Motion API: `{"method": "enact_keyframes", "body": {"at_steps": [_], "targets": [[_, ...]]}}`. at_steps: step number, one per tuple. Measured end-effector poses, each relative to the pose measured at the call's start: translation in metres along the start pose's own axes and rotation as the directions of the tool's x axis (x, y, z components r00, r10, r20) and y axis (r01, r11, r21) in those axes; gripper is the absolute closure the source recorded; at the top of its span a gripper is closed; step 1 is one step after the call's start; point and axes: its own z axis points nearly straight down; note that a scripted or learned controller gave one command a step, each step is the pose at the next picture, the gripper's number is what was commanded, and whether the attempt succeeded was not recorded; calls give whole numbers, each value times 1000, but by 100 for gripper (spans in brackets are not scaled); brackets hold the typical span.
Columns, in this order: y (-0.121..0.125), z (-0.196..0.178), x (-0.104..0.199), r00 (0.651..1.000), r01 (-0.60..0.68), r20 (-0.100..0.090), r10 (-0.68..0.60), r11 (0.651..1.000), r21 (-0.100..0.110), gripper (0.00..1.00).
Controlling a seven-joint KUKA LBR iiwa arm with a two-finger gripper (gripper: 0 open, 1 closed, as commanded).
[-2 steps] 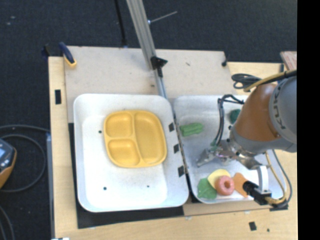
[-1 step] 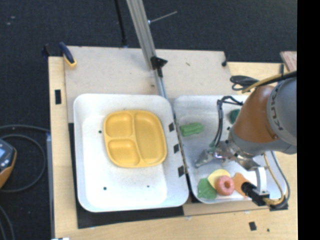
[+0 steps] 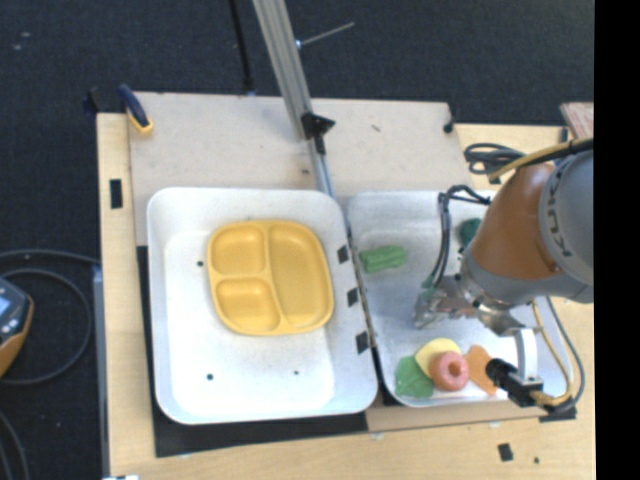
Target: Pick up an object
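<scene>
My tool: low in the right bin — grip state, I cannot tell.
Toys: clustered at its 5 o'clock.

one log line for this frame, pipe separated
arm: over right bin | gripper: low in bin, holding nothing seen | nearby: pink ring, green piece | left bin: yellow divided plate

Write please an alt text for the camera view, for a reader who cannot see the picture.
A grey and orange robot arm reaches from the right over the right bin, its gripper low above the bin floor. This bin holds a green object and, near its front edge, a pink ring. The left bin holds a yellow divided plate.
</scene>
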Motion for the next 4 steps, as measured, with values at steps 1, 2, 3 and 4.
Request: {"method": "enact_keyframes", "body": {"at_steps": [1,2,3,4], "targets": [[1,-64,-4,1000,8,3,-8,1000,1,100],[2,-89,-5,1000,9,2,-9,1000,3,100],[28,-92,34,1000,12,0,-12,1000,5,100],[49,-109,87,1000,13,0,-13,1000,4,100]]}}
